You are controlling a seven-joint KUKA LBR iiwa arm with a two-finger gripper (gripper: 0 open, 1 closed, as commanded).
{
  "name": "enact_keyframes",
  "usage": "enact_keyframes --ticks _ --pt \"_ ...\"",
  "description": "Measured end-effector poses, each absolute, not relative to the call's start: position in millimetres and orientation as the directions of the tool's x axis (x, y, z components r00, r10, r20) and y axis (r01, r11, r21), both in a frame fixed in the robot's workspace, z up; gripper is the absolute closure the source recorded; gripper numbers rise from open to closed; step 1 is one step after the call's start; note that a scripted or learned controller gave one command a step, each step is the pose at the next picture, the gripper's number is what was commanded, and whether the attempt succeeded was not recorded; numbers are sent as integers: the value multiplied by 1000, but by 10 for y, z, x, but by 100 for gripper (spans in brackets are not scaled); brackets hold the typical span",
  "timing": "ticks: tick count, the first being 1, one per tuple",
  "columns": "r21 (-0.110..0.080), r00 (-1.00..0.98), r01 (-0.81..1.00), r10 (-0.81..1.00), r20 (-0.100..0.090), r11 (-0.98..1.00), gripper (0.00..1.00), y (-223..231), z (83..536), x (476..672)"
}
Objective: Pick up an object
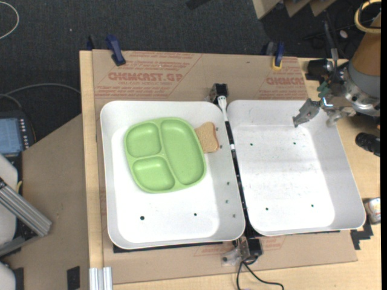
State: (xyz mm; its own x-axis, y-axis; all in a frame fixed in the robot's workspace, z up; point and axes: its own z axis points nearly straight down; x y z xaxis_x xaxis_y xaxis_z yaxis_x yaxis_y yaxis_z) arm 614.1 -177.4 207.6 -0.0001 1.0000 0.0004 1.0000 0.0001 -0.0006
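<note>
Grey metal arm (366,83) with a rounded, bulbous wrist housing, capped above by a broad orange band (369,56). Pale, glossy ring where the housing meets the tool mount. Small dark bracket and thin black cabling clustered on the left side of the wrist, with a glint of teal or blue light among them. Compact two-finger metal gripper (315,115), grey and angular. Slender grey fingers (302,116) tapering to blunt tips. Finer screws or markings too small to tell.

Green plate (164,154) in left bin (121,222), tan slice (208,137) beside
</note>
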Motion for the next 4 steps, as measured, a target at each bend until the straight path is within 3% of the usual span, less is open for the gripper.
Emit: enact_keyframes --ticks 1,2,3,4 --pt "22 -2 1000 1000 -7 3 0 -1771 4146 6306" --pt "20 -3 1000 1000 -5 3 0 -1562 5464 5885" --pt "-1 -3 1000 1000 2 3 0 -1202 5364 5144" --pt "-3 -7 1000 1000 2 7 0 -469 5228 4776"
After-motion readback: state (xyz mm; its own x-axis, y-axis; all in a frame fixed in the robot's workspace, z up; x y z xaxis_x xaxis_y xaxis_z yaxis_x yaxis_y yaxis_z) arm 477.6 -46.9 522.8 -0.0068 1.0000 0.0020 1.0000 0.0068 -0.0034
